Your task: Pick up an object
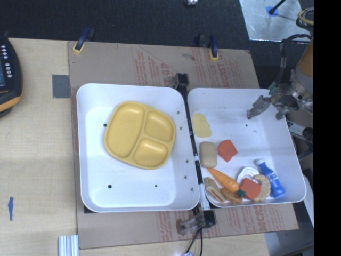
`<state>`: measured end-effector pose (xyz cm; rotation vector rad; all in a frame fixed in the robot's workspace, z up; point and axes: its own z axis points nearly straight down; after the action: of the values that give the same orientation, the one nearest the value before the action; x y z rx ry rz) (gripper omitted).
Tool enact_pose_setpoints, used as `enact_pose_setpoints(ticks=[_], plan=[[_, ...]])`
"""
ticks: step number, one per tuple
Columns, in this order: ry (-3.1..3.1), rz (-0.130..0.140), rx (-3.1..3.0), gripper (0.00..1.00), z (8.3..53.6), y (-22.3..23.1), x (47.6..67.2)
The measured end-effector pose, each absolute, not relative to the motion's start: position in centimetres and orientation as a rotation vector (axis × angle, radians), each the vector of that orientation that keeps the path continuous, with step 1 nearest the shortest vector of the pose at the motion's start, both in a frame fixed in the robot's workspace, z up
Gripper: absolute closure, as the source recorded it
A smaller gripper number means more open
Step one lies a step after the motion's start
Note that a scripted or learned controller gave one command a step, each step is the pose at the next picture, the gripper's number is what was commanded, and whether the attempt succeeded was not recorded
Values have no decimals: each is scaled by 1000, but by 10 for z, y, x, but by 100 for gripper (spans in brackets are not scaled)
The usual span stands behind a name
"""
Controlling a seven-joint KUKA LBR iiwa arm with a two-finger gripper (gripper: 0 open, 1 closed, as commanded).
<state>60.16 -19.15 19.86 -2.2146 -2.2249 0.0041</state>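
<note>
At right of frame, the hand (265, 106) hovers, fingers apart and empty, above the shallow white right bin (242, 129); next it must descend onto the red block (227, 150) mid-bin.

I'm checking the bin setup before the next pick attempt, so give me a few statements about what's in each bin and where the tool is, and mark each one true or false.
1. The yellow divided plate lies in the left bin. True.
2. The orange carrot lies in the left bin. False: it is in the right bin, near its front left corner.
3. The tool is over the far part of the right bin. True.
4. The tool holds the red block. False: the block lies on the bin floor, apart from the tool.
5. The blue tube sits in the far left corner of the right bin. False: it is near the front right corner.
</note>
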Motion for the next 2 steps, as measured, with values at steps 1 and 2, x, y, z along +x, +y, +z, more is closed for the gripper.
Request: enact_pose_setpoints(ticks=[1,2], plan=[[-2217,12,-2203,0,143,-125,522],[-2227,7,-2212,0,90,-117,555]])
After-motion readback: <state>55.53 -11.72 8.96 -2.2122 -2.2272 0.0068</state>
